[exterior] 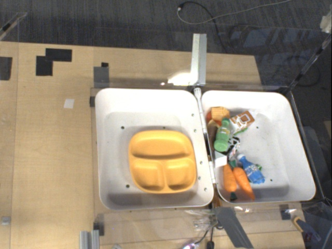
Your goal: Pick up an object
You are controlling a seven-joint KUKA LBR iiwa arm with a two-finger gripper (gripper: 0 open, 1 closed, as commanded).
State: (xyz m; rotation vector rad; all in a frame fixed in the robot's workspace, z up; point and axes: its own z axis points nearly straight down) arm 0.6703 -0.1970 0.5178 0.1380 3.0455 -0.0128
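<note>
A yellow divided tray (162, 160) lies in the left white bin (111, 113). The right white bin (282, 139) holds a cluster of small items along its left side: an orange-tan block (219, 112), a brown and white packet (241, 120), a green bottle (223, 136), a blue packet (251, 170) and two orange carrots (237, 180).
A grey metal post (199, 58) stands behind the seam between the bins. Black cable loops over the dark floor at the back (207, 14). Black markers (52, 60) sit on the wooden bench at the far left.
</note>
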